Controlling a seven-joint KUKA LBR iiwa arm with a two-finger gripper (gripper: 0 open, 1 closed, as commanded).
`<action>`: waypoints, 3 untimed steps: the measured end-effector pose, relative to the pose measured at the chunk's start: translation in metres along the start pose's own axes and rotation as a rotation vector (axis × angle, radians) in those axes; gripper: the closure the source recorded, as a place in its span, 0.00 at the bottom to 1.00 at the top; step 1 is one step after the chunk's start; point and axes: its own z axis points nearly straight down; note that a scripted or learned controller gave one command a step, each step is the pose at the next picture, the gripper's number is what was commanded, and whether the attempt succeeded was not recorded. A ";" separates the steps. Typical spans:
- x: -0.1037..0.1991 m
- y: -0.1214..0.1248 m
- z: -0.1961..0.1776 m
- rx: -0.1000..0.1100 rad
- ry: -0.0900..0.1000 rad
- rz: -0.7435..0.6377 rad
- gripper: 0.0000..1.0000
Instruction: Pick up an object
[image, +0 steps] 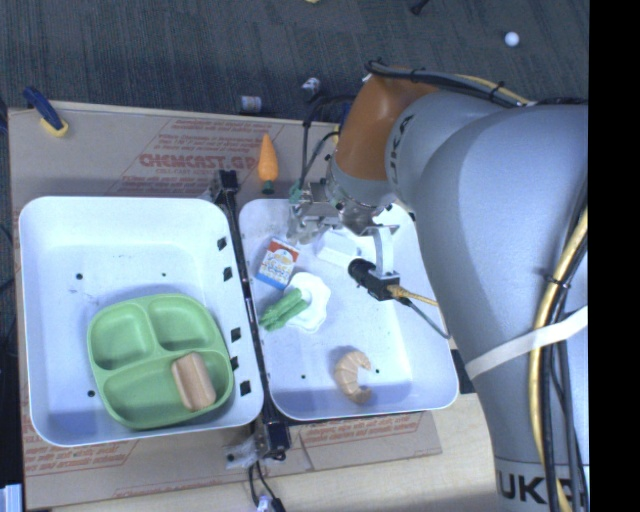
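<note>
In the left bin lay a green tray holding a bun. The right bin held a small carton, a green vegetable and a croissant. The hand hovered above the carton; whether it was open, I cannot tell. It should probably descend straight, centred on the carton.

arm: reaches in from right, bent downward | tool: low, at far end
</note>
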 end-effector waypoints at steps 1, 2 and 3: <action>0.078 -0.002 -0.082 0.010 0.005 0.003 1.00; 0.077 -0.003 -0.081 0.012 0.004 0.004 0.00; 0.077 -0.003 -0.081 0.012 0.004 0.004 0.00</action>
